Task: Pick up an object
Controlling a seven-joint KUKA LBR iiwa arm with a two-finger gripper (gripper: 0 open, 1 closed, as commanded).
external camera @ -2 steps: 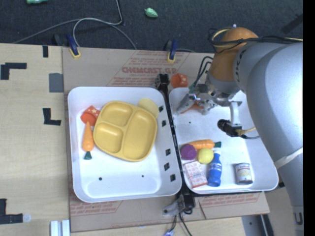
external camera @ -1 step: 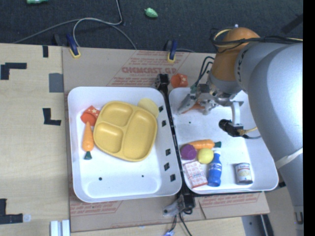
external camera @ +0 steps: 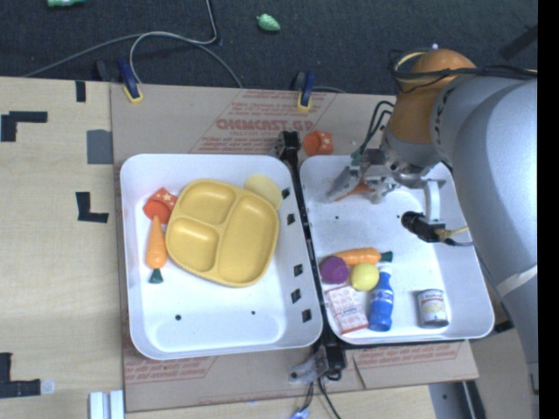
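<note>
Cardboard-covered bench [external camera: 253,116] with two white bins [external camera: 210,339], dark carpet [external camera: 349,24] behind; claw [external camera: 354,184] over right bin, grip state unclear.

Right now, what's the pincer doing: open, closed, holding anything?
Pincer: low over the upper part of the right bin; cannot be told whether it is open, closed or holding anything.
</note>
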